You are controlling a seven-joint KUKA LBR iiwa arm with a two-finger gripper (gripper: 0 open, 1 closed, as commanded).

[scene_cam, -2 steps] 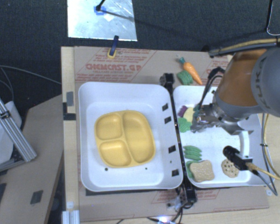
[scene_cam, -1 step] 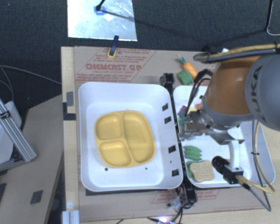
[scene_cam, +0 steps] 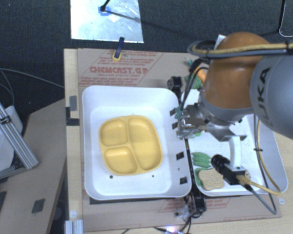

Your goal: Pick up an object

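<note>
A yellow three-compartment plate (scene_cam: 130, 145) lies in the left white bin (scene_cam: 132, 99). In the right bin (scene_cam: 278, 179), near its front left corner, lie a green bean pod (scene_cam: 201, 157) and a tan piece of toast on a green item (scene_cam: 211, 180). The arm's grey and orange wrist (scene_cam: 234, 77) hangs over the right bin and hides most of it. The gripper is under the wrist, above the strip between the two bins at about (scene_cam: 188, 123); only metal parts of it show.
A black cable fitting with a yellow wire (scene_cam: 229, 172) lies over the front of the right bin. Cardboard (scene_cam: 118, 69) backs the bins. A shiny metal sheet (scene_cam: 106, 12) lies beyond on the dark floor. An aluminium frame (scene_cam: 10, 135) stands at left.
</note>
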